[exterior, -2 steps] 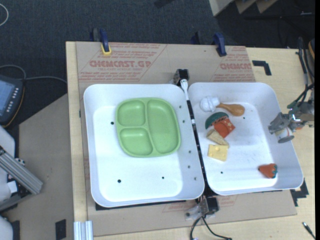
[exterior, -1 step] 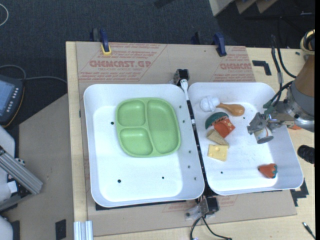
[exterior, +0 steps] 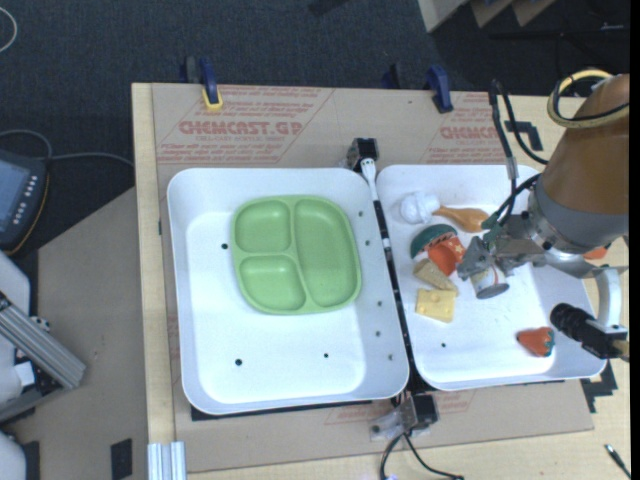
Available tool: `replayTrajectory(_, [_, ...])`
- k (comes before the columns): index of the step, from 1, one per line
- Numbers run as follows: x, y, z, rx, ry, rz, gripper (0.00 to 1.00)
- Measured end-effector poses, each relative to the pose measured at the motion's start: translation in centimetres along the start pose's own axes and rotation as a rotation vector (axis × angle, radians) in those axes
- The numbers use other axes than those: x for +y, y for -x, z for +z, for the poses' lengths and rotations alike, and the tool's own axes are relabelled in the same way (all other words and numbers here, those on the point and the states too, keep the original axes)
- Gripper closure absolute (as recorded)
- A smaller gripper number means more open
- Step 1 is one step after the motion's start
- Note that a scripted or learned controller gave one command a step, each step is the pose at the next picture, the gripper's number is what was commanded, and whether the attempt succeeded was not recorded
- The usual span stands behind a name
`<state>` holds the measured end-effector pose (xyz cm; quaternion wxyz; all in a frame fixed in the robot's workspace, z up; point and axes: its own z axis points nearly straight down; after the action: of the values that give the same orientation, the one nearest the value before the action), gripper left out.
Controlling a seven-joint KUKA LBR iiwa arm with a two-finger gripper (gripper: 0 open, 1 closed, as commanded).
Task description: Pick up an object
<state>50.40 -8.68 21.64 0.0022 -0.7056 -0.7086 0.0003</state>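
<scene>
Single fixed camera above bench [exterior: 300,108], looking down at slant, both bins fully in frame.

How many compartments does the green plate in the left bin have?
3. The green plate has one at its upper left, one at its lower left, and one long compartment down its right side. All three are in full view.

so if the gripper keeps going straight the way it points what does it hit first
The gripper points left and down, so it would probably meet the orange piece in the right bin first. Depth is hard to judge from above, so it could pass over it.
</scene>
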Motion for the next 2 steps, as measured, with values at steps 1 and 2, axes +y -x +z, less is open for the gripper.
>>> replayTrajectory(1, [-0.4,-2.7,-0.2,-0.001,0.001,0.001,1.00])
replayTrajectory(2, [-0.3,-2.7,-1.7,-0.003,0.007,0.003,1.00])
